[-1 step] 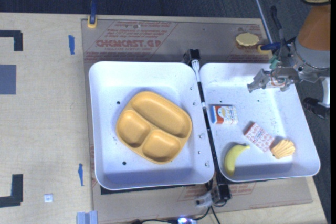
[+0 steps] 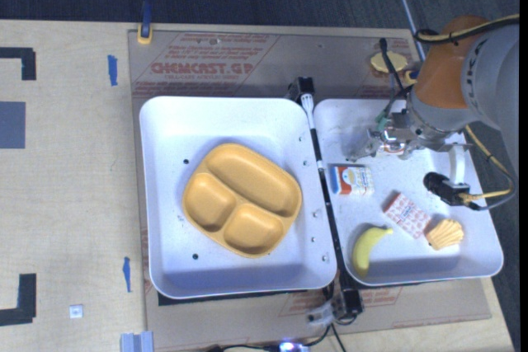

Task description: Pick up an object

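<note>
My gripper (image 2: 388,140) low over the right bin (image 2: 487,260), grip state I cannot tell, small carton (image 2: 350,180) just below-left, banana (image 2: 369,246) farther below.

Two white bins (image 2: 165,128) on brown cardboard (image 2: 247,62)

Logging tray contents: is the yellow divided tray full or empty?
Empty: the yellow divided tray in the left bin shows three bare compartments.

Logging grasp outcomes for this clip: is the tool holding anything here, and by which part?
Cannot be told. The tool sits over the right bin, with no object visibly in it.
</note>
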### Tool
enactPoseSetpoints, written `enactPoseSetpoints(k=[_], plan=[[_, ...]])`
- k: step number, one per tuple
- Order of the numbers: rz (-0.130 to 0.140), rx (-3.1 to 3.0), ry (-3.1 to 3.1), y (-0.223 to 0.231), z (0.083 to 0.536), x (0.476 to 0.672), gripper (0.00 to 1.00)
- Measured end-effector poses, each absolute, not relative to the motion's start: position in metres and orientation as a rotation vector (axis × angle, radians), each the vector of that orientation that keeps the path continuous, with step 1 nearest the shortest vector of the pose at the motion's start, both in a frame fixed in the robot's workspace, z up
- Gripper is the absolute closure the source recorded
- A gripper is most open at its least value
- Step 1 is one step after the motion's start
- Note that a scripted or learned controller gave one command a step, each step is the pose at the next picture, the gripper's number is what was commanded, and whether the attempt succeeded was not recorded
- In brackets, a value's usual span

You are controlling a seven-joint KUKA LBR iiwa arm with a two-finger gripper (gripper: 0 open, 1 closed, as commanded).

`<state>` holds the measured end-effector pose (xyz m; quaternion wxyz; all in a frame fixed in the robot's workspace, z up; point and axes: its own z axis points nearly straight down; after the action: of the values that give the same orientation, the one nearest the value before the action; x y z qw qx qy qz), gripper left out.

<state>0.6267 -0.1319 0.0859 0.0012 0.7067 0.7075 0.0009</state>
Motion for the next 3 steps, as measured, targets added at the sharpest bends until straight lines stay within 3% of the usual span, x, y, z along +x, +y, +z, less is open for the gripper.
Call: enactPoseSetpoints(k=[1, 2, 3], plan=[[0.004, 2.217, 2.22, -0.132, 0.096, 0.627, 1.0], [0.0, 2.221, 2.225, -0.052, 0.185, 0.52, 1.0], [0.002, 2.221, 2.222, -0.052, 0.195, 0.521, 1.0]])
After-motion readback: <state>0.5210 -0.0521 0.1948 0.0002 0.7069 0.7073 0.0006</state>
